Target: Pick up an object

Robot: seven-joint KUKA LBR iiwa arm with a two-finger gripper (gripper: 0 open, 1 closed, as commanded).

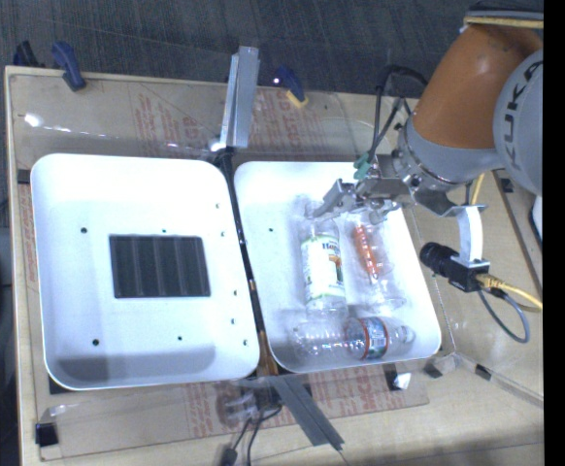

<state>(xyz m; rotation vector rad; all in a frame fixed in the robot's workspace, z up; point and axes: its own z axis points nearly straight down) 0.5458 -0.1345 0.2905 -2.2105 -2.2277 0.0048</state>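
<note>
Bottles crowd the right bin [263, 260] as the grey-and-orange arm reaches in from the right; its gripper [355, 200] hangs over the far end of the bin, the fingers looking spread with nothing between them; just near of it lies a clear bottle with a green-and-white label [323, 270], long axis running far to near, cap end toward the gripper; beside it on the right lies a bottle with an orange label [370, 255], roughly parallel; a third bottle [355, 338] lies crosswise along the near wall; the left bin [69, 192] holds a dark ribbed block [159, 266], well apart; the labelled bottle seems the likeliest target, a short drop nearward.
</note>
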